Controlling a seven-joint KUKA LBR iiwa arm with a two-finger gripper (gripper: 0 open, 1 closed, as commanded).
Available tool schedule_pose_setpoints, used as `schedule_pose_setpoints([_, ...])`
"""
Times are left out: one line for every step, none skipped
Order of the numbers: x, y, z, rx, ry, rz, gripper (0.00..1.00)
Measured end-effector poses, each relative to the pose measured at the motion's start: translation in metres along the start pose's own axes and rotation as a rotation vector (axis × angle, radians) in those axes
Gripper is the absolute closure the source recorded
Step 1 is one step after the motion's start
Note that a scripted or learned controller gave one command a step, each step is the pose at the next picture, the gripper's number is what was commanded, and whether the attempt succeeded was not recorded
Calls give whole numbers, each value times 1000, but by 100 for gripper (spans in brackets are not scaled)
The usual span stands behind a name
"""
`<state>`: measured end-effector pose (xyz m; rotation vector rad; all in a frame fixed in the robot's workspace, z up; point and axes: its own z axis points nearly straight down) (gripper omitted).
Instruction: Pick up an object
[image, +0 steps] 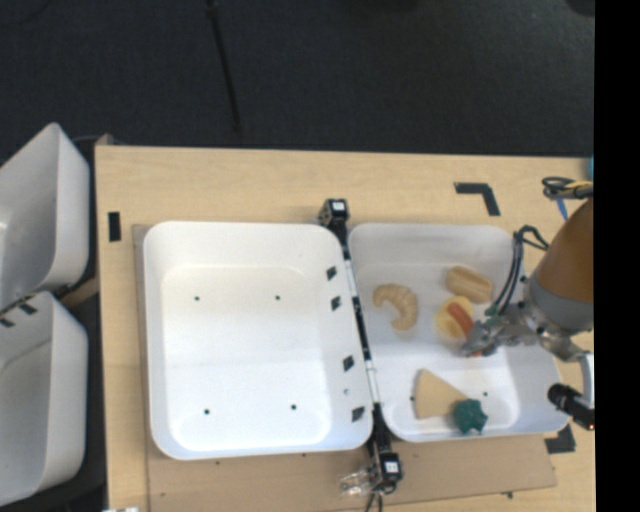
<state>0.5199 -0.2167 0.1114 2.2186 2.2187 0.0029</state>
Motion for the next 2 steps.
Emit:
schedule_pose_setpoints([66,61,-34,-2,0,-6,100])
schedule_pose_setpoints([145,64,-138,-6,2,-9,100])
